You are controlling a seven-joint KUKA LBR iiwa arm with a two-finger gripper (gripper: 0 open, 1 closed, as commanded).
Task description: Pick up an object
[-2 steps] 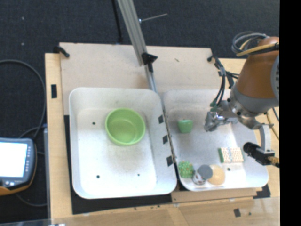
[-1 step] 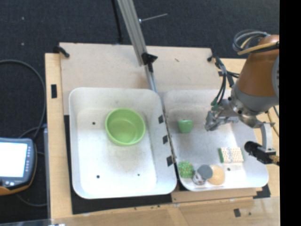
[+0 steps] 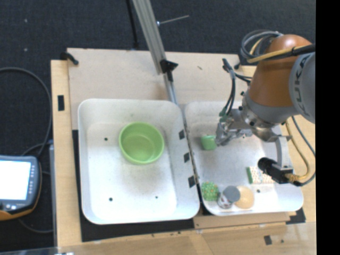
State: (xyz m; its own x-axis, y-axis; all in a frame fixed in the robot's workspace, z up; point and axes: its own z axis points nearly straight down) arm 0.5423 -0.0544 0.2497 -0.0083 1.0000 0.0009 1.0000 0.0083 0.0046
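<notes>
Bench (image 3: 106,73): a pale wooden top seen from above at a slant, bearing two shallow white bins side by side.
Arm (image 3: 276,84): grey with an orange band, reaching in from the right, its wrist hanging over the right bin.
Left bin (image 3: 95,195): holds a light green bowl (image 3: 141,142), upright, near its middle.
Right bin (image 3: 212,116): holds a small green block near its left wall, and along its near edge a speckled green ball (image 3: 210,190), a grey round piece (image 3: 230,194), a tan ball (image 3: 245,197) and a green-and-white striped piece (image 3: 255,175).
Gripper (image 3: 223,135): low over the right bin, pointing left; whether it is wide or narrow cannot be told.
Green block (image 3: 208,142): the likeliest target, resting on the bin floor just left of the gripper tip, close to touching; whether they actually touch cannot be told.
Handling: it looks light and possibly soft, likely easy to nudge aside; best pinched across its two opposite flat sides near the middle.
</notes>
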